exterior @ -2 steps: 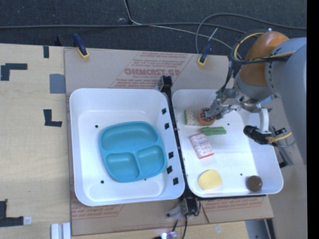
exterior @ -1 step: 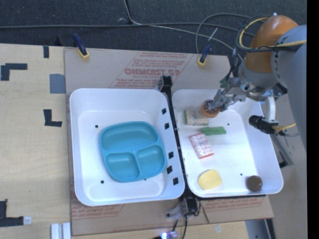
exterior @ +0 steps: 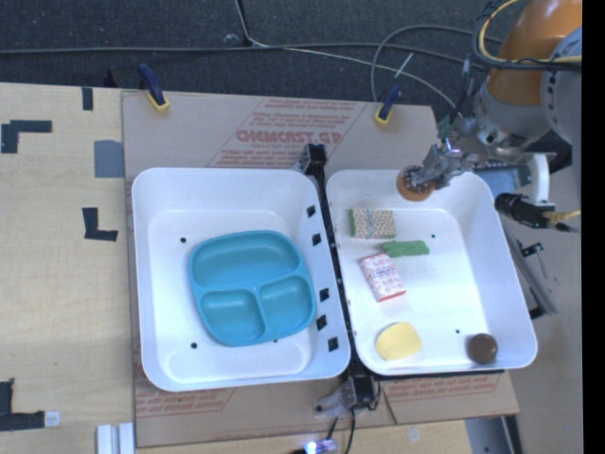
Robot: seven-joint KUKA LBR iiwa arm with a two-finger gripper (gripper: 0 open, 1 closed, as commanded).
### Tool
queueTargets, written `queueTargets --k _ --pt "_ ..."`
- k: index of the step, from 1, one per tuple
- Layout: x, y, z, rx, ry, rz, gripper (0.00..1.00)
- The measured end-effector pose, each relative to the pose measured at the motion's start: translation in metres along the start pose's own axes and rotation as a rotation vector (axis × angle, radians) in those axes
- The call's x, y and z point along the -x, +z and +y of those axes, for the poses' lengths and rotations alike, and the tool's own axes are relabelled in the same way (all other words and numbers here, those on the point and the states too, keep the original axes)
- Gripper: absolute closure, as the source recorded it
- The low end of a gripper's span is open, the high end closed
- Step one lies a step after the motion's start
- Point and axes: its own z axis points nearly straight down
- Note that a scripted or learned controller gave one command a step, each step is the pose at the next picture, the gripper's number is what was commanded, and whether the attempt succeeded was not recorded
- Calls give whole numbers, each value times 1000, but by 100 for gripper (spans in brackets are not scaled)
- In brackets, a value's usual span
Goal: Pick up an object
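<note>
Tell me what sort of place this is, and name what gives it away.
Probably a robotics lab's pick-up test bench. Two white bins sit on a cardboard sheet held by clamps, a grey-and-orange robot arm reaches in with its pincer, and cables trail across the dark floor.

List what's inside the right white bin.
In the right white bin: patterned green-tan block, flat green piece, red-and-white packet, yellow rounded lump, brown ball. The claw covers the far corner, holding an orange-brown disc.
</note>
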Motion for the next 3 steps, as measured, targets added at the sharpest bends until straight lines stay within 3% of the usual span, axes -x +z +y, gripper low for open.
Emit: queueTargets --k 1,3 --pt "0 -39 1 -2 0 1 100" --pt "-99 -10 -25 -8 -3 2 100"
